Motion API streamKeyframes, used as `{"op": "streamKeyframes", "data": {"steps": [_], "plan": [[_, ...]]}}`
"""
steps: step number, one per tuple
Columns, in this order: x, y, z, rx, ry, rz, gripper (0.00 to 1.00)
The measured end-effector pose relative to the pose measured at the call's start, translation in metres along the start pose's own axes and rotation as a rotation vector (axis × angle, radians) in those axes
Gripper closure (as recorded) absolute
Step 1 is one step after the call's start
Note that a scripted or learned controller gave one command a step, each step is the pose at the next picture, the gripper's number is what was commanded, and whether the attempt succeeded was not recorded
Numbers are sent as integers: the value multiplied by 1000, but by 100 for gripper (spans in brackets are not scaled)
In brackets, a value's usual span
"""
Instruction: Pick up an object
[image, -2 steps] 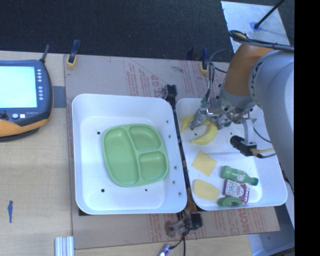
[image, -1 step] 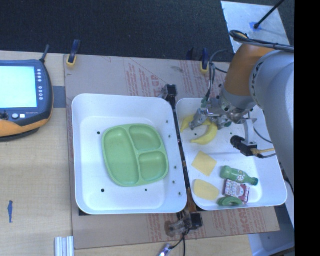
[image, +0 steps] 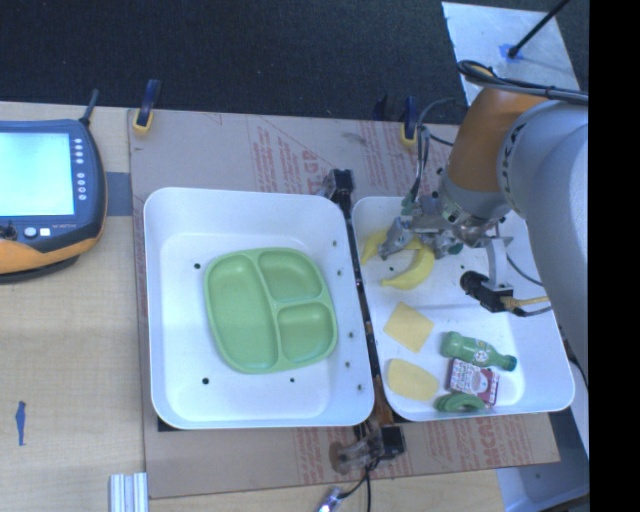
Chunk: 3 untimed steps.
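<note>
The arm reaches into the right bin (image: 560, 395) from the right, and its gripper (image: 420, 240) sits low over the far-left corner, right on top of a yellow banana (image: 415, 270). The metal parts there are small and cluttered, so I cannot tell how the jaws stand, nor whether the banana is between them; it looks to be lying on the bin floor, touching or just under the tool.

Nearer in the same bin lie two pale yellow cheese-like slices (image: 408, 326), one nearer than the other, a green bottle (image: 478, 351) on its side, a small pink carton (image: 470, 380) and a green ring-shaped piece (image: 458, 403). The left bin (image: 170, 390) holds a green divided plate (image: 270, 308).

The step in hand seems to be the grasp on the banana. To do it well, the jaws should straddle the curved body across its narrow width near the middle, not the tapering tip, and close fully before any lift. The bin wall is just beside the fruit, so a straight vertical lift looks safest, slow enough to spot a slip.
</note>
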<state>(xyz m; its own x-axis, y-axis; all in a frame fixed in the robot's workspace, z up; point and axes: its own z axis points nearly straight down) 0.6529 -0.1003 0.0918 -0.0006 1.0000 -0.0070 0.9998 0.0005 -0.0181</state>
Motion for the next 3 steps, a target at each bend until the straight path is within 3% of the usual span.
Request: {"op": "streamKeyframes", "data": {"steps": [3], "plan": [[-2,0,0,-2,1,-1,0]]}}
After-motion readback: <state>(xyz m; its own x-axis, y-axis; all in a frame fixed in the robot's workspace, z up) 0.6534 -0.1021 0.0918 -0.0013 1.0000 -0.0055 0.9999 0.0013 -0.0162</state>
